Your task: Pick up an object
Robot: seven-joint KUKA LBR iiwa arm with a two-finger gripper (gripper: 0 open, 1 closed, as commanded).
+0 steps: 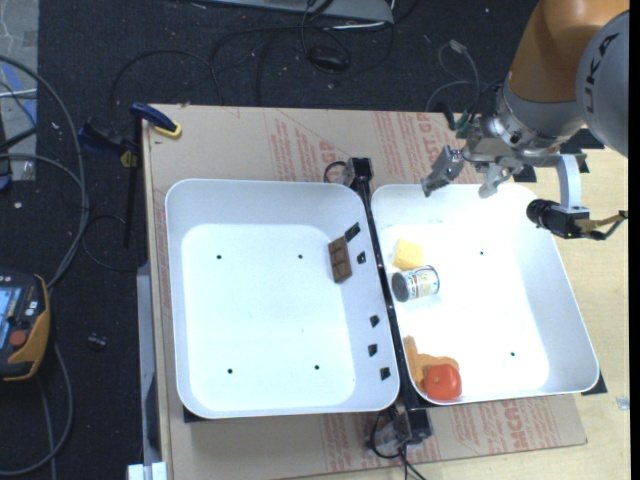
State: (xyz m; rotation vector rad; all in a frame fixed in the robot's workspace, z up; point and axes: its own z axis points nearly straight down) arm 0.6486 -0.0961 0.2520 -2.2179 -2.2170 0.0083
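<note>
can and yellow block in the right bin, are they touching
Cannot tell. In the camera view the yellow block sits just above the can in the right bin, their edges meeting with no clear gap, but real contact isn't plain.

arm [575, 48] cut off at top and right edges, orange item [424, 353] partly hidden behind tomato [442, 380]

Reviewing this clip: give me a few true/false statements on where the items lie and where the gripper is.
1. The brown block lies in the left bin. True.
2. The can stands upright. False: it lies on its side.
3. The red ball is in the right bin. True.
4. The gripper holds the yellow block. False: it is open above the bin's far rim, nothing between its fingers.
</note>
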